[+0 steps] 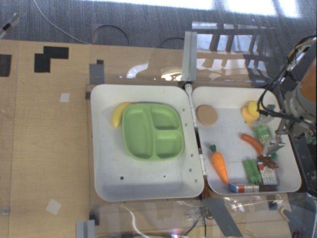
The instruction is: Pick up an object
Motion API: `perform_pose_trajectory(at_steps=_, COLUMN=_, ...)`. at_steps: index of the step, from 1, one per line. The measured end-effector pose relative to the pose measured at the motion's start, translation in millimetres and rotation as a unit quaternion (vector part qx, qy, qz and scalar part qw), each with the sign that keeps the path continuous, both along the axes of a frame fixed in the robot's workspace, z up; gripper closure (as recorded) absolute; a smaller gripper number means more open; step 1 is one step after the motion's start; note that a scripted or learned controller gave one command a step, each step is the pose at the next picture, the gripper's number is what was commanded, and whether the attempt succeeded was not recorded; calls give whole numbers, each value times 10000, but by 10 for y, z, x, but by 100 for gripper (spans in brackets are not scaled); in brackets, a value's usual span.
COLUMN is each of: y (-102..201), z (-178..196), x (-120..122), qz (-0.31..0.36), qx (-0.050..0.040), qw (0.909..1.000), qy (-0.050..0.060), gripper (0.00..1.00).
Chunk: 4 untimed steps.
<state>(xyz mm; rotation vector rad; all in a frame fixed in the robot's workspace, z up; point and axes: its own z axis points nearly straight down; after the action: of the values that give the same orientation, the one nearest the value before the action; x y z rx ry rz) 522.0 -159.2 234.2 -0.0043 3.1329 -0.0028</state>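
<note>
Jaws [275, 145]: mine hang low over the right edge of the right bin [214, 188]; I cannot tell from this slant whether they are parted or closed, and nothing shows between them.
Right under me: a small dark brown piece [268, 160] lies just below the jaws, touching a little printed box [269, 175].
Close neighbours: an orange-red sausage shape [252, 142] to my left, a pale green packet [262, 132] just above it, and a dark green pod-like piece [251, 171] beside the box.
Farther in my bin: a yellow toy [250, 111] at the top, a tan round disc [206, 115] near the divider, a carrot [219, 165] with green top, and a flat red-and-blue tube [243, 188] along the bottom wall.
Other bin: the left bin [143, 187] holds a green divided plate [151, 131] with a banana [118, 114] tucked at its upper left rim.
Likely target: I judge the sausage shape or the brown piece, being nearest.
How to do it well: I should choose one item, centre over it, turn so the jaws cross its short width, and descend straight.
Risk: the pieces here crowd together near the wall, so a finger could land on a neighbour or the rim.
</note>
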Motion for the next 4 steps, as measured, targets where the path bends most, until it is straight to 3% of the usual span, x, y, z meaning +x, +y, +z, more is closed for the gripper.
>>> perform_pose_trajectory(at_steps=1, y=-238, z=-1217, x=-119, qz=-1084, qx=19, qw=9941, qy=51, gripper=0)
perform_pose_trajectory(at_steps=2, y=-191, z=-1441, x=137, qz=-1270, qx=5, qw=9919, qy=-28, gripper=0)
perform_pose_trajectory(at_steps=3, y=-189, z=-1290, x=191, qz=-1233, qx=-9, qw=9923, qy=-110, gripper=100)
perform_pose_trajectory(at_steps=4, y=-383, z=160, x=560, qz=-19, qx=-18, qw=10000, qy=-57, gripper=100)
